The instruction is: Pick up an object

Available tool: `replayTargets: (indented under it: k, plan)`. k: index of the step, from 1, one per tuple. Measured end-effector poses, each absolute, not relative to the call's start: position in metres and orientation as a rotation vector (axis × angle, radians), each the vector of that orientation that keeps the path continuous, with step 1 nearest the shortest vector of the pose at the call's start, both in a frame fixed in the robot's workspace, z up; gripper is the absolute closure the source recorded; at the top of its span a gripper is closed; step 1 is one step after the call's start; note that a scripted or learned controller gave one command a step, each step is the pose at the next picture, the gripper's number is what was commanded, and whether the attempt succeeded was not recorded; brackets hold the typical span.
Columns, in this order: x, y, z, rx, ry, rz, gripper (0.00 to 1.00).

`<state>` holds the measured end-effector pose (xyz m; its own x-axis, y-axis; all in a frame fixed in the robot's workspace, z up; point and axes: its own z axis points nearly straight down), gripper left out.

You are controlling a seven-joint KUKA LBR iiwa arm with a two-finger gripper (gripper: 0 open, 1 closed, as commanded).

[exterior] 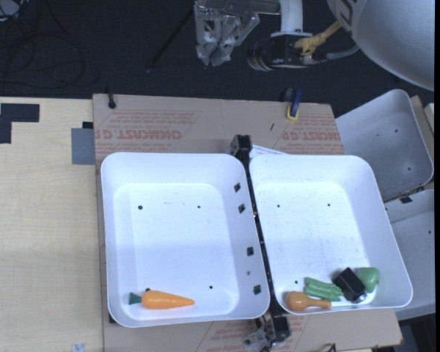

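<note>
Near the left bin's (117, 196) front wall lies a carrot (165, 300), probably light, stiff; grip mid-body. Whether the gripper (218, 50) is parted or closed cannot be told

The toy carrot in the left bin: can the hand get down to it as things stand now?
Probably yes. The toy carrot lies alone near the left bin's front wall, nothing over it. The hand hangs high behind the bins.

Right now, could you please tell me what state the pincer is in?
The pincer hangs high above the bench, behind the bins; whether it is open or shut cannot be told, and nothing shows in its grip.
</note>
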<state>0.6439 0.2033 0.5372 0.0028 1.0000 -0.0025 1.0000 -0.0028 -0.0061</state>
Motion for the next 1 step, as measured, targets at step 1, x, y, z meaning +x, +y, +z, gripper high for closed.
replayTargets:
  k: [1]
  plan:
    - [0.6436, 0.2456, 0.5365, -2.215, -2.225, 0.005, 1.00]
